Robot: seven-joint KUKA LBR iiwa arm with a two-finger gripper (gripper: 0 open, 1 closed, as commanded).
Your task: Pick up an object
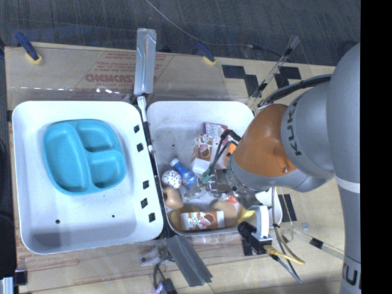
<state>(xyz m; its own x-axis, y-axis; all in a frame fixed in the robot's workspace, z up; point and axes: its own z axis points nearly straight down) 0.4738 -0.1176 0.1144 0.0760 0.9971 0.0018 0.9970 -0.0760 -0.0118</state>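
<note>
A desk (73, 63) covered with brown printed cardboard is seen from above, with dark ribbed flooring (73, 5) beyond its far edge and a thin cable trailing across it. Two shallow white bins are set side by side on the desk. The grey arm (331, 133), marked by its orange band (263, 143), is reached in from the right over the right bin (184, 112), its wrist lowered among the clutter there. The pincer (211, 182) is buried in the pile, and whether it is wide or narrow cannot be told. In the left bin (30, 164) a blue divided tray (84, 155) is laid flat. A brown bottle (202, 219) with a pale label is laid on its side along the right bin's near wall, its long axis running left to right. Just above it are found a blue-capped item (182, 170), a small white spotted ball (171, 178) and a printed packet (205, 144). Two blue clamps (27, 46) are fixed at the desk's far edge.
</note>
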